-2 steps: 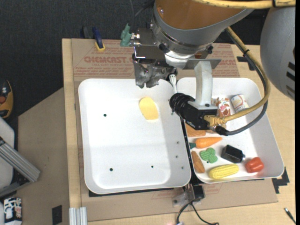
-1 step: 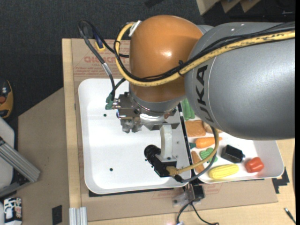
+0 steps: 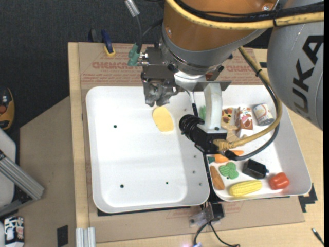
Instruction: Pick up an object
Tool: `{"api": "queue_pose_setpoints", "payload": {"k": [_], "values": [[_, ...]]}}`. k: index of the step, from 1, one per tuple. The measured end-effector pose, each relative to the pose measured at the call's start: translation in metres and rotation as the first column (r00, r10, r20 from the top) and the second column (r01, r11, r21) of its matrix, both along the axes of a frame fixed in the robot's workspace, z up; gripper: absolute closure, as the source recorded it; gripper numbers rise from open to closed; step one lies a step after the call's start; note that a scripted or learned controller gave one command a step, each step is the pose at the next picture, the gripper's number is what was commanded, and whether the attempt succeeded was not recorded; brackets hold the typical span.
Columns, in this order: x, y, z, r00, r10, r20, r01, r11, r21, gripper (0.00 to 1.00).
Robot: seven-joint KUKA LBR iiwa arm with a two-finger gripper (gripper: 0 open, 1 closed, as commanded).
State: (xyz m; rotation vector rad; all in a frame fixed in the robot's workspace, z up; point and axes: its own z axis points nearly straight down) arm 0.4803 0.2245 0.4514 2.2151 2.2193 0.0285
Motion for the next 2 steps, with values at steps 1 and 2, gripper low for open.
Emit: {"api": "queue_pose_setpoints", "payload": {"k": [1, 2], "values": [[-0.001, -0.014, 0.090, 1.000, -0.001, -0.004, 0.001, 1.000, -0.003, 1.00], [-0.003, 0.001, -0.056, 0.999, -0.002, -0.033, 0.001, 1.000, -0.016, 1.00]]}}
